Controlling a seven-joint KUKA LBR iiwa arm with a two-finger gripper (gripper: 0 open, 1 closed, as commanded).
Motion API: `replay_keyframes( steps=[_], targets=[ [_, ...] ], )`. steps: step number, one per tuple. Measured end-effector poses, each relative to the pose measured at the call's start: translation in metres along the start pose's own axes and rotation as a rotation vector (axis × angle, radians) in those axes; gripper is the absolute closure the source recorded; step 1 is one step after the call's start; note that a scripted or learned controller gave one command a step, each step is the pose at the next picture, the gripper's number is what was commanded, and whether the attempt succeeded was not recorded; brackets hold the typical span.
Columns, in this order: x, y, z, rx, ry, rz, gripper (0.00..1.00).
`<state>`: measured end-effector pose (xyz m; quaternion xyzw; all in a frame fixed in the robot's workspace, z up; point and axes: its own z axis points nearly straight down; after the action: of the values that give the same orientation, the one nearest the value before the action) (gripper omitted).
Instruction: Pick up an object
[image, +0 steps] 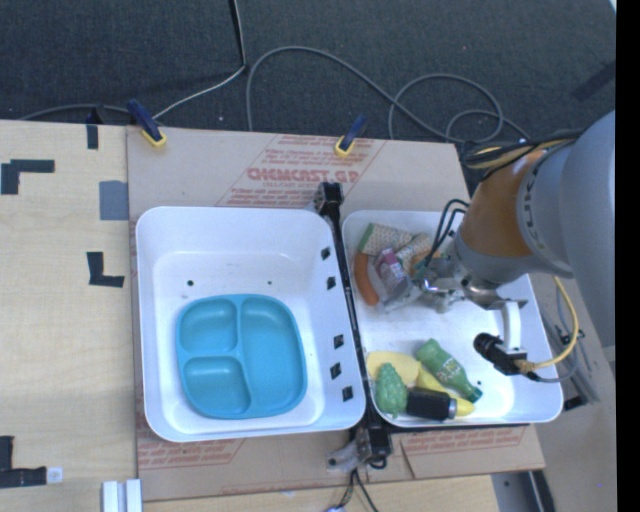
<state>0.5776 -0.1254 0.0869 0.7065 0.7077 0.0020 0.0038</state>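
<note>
1. Nearest the camera, at the front of the right bin (535, 405), lie four small things bunched together: one green bottle (447, 368), one bumpy green toy (391, 388), one yellow piece (398, 363) under them, and one black cylinder (430, 404).
2. The left bin (160, 235) holds one blue divided plate (241, 354) with three compartments, lying flat toward its front.
3. Farther back in the right bin is a jumble of clear wrapped packets (393, 262) with one orange piece (365, 283) against the bin's left wall.
4. The gripper (425, 285) is down in the right bin, just beside those packets; I cannot tell whether it is released or clenched, nor whether it has anything.
5. The grey arm (560, 215) with its orange band (497, 205) crosses the right bin's back right corner.
6. Farthest back, two yellow-and-blue clamps (147, 124) pin the cardboard sheet (290, 170).
</note>
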Motion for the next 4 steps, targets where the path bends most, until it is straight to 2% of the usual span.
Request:
replay_keyframes(
  steps=[1, 2, 3, 4],
  targets=[
    [0.022, 0.041, 0.001, 0.003, 0.001, -0.001, 0.00],
    [0.022, 0.040, -0.009, 0.005, 0.000, -0.001, 1.00],
    [0.088, -0.001, -0.098, 0.008, 0.003, -0.001, 1.00],
    [0.173, -0.003, -0.123, 0.009, 0.004, -0.001, 1.00]
  ],
)
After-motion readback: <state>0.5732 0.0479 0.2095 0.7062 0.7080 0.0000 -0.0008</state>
